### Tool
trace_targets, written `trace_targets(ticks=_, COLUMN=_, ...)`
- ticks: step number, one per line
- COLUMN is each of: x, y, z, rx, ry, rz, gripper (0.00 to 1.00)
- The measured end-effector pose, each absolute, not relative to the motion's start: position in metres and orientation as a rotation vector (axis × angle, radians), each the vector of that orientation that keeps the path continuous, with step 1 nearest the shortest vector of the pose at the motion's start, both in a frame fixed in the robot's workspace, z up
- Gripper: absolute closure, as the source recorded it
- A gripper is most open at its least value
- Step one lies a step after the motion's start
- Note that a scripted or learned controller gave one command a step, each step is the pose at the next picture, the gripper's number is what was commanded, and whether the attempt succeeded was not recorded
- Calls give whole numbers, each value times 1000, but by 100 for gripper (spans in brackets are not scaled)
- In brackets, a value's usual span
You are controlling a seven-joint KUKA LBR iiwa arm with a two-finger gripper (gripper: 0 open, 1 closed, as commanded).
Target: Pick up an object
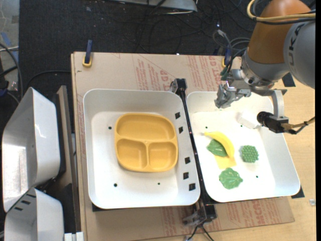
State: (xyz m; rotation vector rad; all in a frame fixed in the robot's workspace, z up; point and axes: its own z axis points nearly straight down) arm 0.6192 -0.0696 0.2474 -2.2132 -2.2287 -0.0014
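A: The pincer [224, 100] hangs over the right bin's [286, 185] far edge; released or clenched, I cannot tell.

B: The banana [224, 142] lies mid-bin, touching a green leaf [216, 147]. Probably light, stiff plastic, slippery; grip across its middle.

One fixed camera hangs above the bench [150, 64], tilted down at a slant, far enough back to take in both white bins [100, 185] side by side
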Motion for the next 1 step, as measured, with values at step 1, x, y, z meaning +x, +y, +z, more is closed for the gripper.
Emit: trace_targets(ticks=1, x=614, y=-22, z=252, rx=-2212, ry=-2229, rz=-1, gripper=100)
